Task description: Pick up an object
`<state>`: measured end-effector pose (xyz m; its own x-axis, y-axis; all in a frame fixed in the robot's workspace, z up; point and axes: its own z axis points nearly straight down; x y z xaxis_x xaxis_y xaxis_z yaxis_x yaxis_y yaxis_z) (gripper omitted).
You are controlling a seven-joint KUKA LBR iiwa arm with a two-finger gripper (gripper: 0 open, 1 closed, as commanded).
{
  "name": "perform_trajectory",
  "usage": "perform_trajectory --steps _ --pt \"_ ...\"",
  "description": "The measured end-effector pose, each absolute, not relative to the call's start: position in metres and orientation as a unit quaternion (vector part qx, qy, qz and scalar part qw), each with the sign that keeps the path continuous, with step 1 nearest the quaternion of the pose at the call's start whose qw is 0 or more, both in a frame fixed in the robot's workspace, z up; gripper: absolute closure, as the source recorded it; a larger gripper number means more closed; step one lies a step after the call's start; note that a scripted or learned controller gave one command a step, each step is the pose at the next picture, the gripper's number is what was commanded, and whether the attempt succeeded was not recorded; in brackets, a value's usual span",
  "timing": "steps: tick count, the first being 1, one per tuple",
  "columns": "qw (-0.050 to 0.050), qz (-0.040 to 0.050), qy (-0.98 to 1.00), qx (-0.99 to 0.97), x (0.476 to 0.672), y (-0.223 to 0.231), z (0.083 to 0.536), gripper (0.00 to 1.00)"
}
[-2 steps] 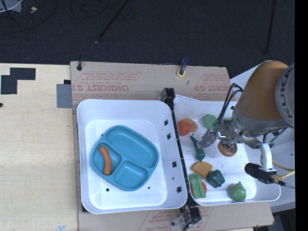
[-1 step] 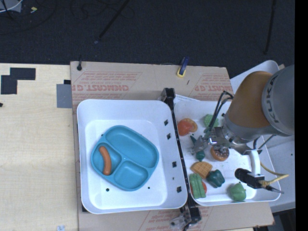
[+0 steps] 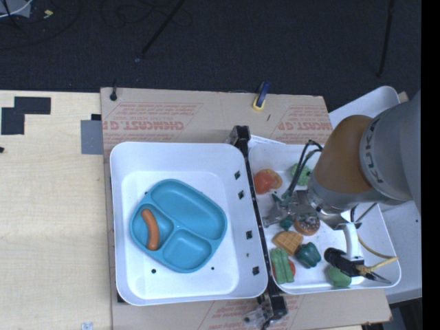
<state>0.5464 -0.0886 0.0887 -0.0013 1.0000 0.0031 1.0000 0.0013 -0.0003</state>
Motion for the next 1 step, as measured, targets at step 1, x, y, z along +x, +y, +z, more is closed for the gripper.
perform_trajectory --steps 1 --pt "-0.005 -0.0005 -0.704 -0.710 0.5479 -0.0950 0.1025 1.00"
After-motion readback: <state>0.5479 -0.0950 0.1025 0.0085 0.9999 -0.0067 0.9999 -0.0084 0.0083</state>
